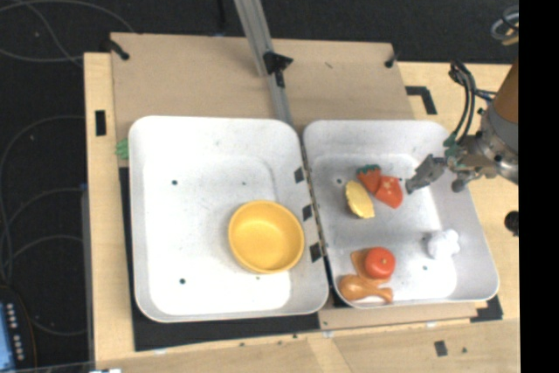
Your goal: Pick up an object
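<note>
My gripper (442, 178) hangs over the right side of the right bin (397, 135), open with nothing between its fingers. One dark finger (424, 173) points toward a red strawberry-like piece (383, 187) with a green top, and stops just to its right. A yellow lemon-shaped piece (359, 200) lies against the red one on its left. Nearer the front sit a red tomato (378, 261) and an orange-brown gourd (365, 288). A small white object (442, 244) lies below the gripper.
The left bin (175, 153) holds a yellow bowl (265, 236) near its right front. A grey metal pole (249, 9) rises from behind the seam between the bins. Cables (467, 96) hang along the arm at the right.
</note>
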You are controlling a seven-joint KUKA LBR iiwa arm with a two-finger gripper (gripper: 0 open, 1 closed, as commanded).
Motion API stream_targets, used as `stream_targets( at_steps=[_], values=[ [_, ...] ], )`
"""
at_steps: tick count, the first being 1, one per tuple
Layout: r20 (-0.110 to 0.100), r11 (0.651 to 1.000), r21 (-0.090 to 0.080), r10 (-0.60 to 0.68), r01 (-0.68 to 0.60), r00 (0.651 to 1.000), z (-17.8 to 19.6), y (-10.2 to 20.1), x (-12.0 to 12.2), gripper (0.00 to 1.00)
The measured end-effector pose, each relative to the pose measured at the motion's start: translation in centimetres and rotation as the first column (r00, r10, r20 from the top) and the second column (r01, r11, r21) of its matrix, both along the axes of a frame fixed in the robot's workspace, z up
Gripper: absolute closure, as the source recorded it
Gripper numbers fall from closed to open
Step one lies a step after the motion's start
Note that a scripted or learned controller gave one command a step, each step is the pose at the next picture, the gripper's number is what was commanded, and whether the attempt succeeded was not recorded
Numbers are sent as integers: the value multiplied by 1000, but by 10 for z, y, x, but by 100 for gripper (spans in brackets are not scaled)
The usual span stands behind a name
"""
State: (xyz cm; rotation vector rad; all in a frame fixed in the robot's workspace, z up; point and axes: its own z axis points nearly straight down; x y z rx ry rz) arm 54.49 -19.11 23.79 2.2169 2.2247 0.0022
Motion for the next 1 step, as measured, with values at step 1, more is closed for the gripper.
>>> stream_targets(
  at_steps=[1],
  values=[
    [0, 1000, 0, -1, 1, 1000, 0, 0, 0, 0]
  ],
)
